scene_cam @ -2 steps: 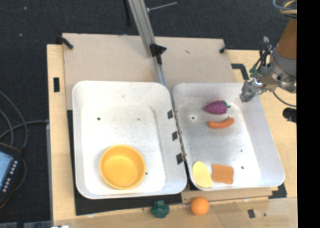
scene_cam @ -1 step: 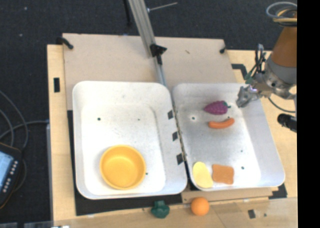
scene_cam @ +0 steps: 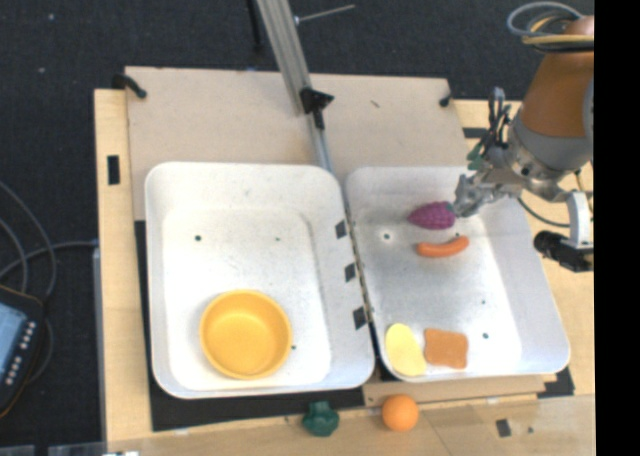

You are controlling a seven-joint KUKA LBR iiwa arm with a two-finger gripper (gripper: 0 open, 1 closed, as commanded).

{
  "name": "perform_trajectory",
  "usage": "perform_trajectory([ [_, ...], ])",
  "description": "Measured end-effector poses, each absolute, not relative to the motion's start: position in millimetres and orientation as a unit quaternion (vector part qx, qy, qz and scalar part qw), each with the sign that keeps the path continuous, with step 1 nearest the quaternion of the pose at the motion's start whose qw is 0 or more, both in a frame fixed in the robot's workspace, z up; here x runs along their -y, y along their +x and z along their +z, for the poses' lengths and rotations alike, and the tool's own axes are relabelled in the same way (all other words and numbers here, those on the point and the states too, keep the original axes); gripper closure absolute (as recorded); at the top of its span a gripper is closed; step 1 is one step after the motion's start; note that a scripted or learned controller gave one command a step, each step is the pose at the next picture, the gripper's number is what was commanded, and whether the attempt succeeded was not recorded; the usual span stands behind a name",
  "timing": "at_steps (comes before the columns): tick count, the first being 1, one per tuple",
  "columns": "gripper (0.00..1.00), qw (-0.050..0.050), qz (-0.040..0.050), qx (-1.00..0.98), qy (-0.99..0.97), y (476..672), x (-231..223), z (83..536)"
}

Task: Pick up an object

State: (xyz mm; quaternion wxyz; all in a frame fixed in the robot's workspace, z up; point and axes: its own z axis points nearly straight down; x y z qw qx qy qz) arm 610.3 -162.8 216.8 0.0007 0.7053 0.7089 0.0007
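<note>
The right bin [scene_cam: 520, 304] holds a purple lumpy object [scene_cam: 432, 215] near its back, an orange carrot-like piece [scene_cam: 442, 247] just in front of it, a pale yellow piece [scene_cam: 403, 349] and an orange block [scene_cam: 446, 348] at the front. A yellow bowl [scene_cam: 245, 333] sits in the left bin [scene_cam: 180, 214]. My gripper [scene_cam: 468, 201] hangs over the back right of the right bin, its tip right beside the purple object's right end. Nothing shows between its tips.
A slanted metal pole [scene_cam: 287, 39] rises from behind the bins. An orange ball [scene_cam: 400, 412] and a green object [scene_cam: 321, 419] lie on the bench in front of the bins. Cables run along the bench's right side by the arm.
</note>
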Motion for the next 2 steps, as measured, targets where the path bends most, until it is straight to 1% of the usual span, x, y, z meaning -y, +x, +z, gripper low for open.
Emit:
perform_trajectory([
  [1,1.0,0.0,0.0001,-0.709,0.705,599.1,116.3,211.5],
  [2,1.0,0.0,0.0012,-0.709,0.705,580.8,68.2,221.9],
])
